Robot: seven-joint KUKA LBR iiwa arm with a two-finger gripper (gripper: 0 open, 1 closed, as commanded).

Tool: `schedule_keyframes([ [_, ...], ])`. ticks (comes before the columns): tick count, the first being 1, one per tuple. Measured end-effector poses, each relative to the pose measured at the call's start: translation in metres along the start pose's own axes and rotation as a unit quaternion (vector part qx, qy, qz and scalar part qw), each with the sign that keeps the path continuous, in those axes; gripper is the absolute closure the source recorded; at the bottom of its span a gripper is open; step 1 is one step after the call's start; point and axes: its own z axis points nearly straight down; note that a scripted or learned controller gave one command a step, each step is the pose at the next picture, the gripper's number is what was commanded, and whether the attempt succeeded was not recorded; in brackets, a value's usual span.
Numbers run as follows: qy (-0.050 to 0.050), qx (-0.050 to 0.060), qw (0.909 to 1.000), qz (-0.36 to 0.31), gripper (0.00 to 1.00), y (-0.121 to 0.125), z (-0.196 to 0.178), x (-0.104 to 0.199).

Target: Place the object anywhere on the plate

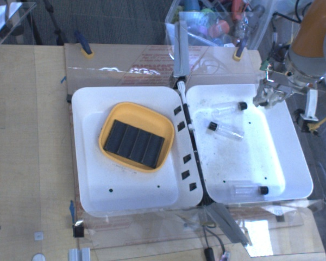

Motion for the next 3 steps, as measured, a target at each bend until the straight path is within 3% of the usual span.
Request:
schedule_keyframes([
  [1, 0.001, 0.000, 0.9988, -0.048, 1.00, -0.057, 0.042, 0.031],
  [2, 0.001, -0.002, 0.9960, -0.089, 1.00, -0.068, 0.001, 0.106],
  [3, 0.000, -0.003, 0.9769, -0.214, 1.00, -0.050, 0.029, 0.140],
])
